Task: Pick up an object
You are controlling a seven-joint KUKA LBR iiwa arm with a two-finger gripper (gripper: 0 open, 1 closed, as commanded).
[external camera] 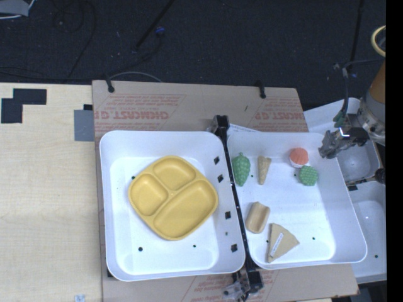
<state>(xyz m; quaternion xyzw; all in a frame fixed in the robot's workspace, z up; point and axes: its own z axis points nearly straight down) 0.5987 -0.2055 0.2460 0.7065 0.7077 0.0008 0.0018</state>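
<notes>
The right bin [334,231] holds several small toy foods: a green bumpy piece [241,168], a tan cone [263,168], an orange-pink round piece [298,156], a small green piece [308,176], a tan bread-like piece [257,218] and a tan wedge [281,241]. My gripper [334,143] hangs at the bin's right rim, up and to the right of the orange-pink piece, apart from every object. Nothing shows between its fingers.
The left bin [119,244] carries a yellow divided plate [174,196]. Both bins rest on a cardboard sheet [189,109] over a wooden bench. A cable and white fixtures [365,168] stand to the right of the right bin.
</notes>
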